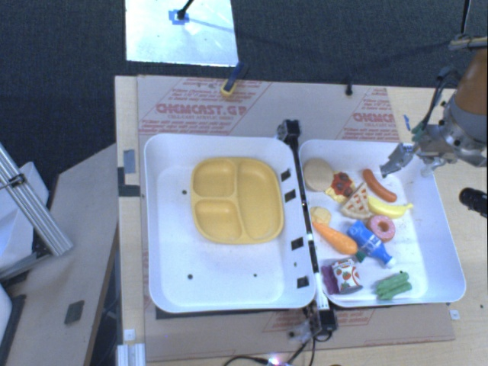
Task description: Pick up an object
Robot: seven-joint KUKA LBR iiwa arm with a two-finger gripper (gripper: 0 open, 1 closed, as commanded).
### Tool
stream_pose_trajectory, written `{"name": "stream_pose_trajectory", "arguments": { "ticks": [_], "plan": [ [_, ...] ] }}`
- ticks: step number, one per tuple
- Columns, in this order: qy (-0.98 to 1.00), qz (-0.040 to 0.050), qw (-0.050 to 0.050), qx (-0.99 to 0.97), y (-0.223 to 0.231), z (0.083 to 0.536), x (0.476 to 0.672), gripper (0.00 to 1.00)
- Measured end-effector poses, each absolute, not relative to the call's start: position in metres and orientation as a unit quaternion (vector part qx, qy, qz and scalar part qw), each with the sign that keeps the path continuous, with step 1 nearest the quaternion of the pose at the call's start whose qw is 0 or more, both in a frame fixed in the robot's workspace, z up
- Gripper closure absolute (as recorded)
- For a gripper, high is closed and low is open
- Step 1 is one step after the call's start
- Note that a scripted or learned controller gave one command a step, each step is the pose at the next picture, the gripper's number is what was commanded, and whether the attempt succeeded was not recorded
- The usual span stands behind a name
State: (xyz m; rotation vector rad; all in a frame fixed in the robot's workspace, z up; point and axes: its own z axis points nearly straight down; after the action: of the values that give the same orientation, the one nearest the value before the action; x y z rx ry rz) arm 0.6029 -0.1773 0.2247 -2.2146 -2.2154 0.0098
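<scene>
Progress: nothing lifted yet; the pick has not begun.
Gripper (410, 158): above the right bin's (446, 227) far right corner, fingers spread wide, holding nothing.
Nearest object: sausage (379, 185), just below the fingers.
Others: banana (390, 207), carrot (333, 237).
Left: descend, close, lift.

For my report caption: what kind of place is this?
Probably a robotics lab bench for grasping tests: a robot arm reaches over two white bins, one with toy food such as a banana, one with a yellow tray.
</scene>
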Motion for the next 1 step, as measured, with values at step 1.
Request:
{"name": "stream_pose_trajectory", "arguments": {
  "ticks": [1],
  "plan": [
    [-0.708, -0.0004, -0.001, -0.706, -0.1768, 0.2326, 0.6054, 0.00]
  ]
}}
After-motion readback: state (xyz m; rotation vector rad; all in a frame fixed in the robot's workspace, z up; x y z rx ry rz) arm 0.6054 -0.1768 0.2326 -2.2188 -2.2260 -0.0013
